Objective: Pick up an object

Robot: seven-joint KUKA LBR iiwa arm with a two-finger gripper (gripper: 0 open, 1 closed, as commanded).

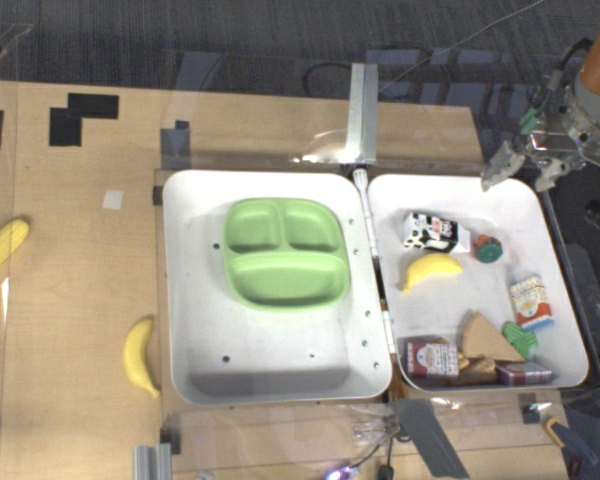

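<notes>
Your gripper (521, 166) hangs spread and empty over the right bin's (555, 236) far corner. The yellow banana (430, 269) lies well apart from it, mid-bin, just below the black-and-white carton (429, 232) — descend centred over its curve, avoiding that neighbour.

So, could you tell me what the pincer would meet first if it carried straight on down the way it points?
Probably the top right corner of the right-hand shallow white bin: the pincer hangs above its rim there, though depth is unclear.
</notes>
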